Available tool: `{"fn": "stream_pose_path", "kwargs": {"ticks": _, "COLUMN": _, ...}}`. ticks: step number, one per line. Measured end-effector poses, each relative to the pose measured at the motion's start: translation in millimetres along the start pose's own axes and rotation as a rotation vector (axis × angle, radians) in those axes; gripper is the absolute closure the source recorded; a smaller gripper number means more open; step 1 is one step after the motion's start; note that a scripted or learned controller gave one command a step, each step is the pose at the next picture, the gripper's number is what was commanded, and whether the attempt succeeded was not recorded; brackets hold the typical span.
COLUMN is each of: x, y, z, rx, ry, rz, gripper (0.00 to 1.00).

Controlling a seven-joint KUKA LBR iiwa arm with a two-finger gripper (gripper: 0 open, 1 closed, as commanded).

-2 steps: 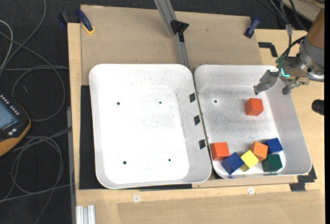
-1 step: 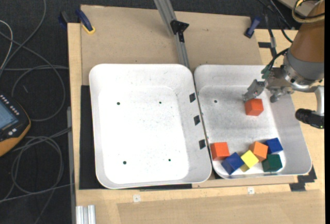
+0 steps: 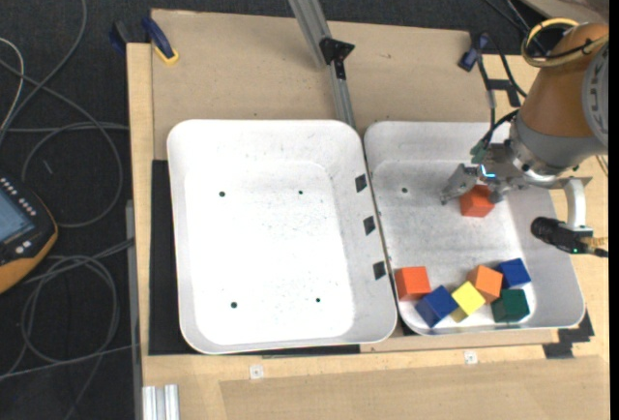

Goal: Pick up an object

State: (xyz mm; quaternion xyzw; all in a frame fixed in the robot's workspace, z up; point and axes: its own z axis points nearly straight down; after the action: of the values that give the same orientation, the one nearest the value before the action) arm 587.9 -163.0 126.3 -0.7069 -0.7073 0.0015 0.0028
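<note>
Your pincer [image 3: 474, 188] sits spread over a red block [image 3: 476, 204] in the right bin [image 3: 426, 149]; whether it pinches the block is unclear.

Dark carpeted floor [image 3: 68, 50] all around, black cables [image 3: 58, 254] looping at left, pale wooden tabletop [image 3: 251, 70], grey metal pole [image 3: 305, 7] slanting overhead

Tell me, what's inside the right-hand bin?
The right bin holds loose blocks along its near edge: orange, blue, yellow, orange, blue, green. A red-orange block sits below the gripper, which hides the floor behind it.
</note>
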Motion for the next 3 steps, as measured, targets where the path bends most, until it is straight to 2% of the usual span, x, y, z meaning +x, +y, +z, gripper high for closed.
{"fn": "stream_pose_path", "kwargs": {"ticks": 1, "x": -4.9, "y": 5.0, "z": 18.1, "rx": -0.022, "ry": -0.014, "rz": 0.002, "gripper": 0.00}}
{"fn": "stream_pose_path", "kwargs": {"ticks": 2, "x": -4.3, "y": 8.3, "z": 3.1, "rx": -0.033, "ry": -0.014, "rz": 0.001, "gripper": 1.00}}
{"fn": "stream_pose_path", "kwargs": {"ticks": 3, "x": -10.2, "y": 18.5, "z": -51.3, "rx": -0.013, "ry": -0.004, "rz": -0.001, "gripper": 1.00}}
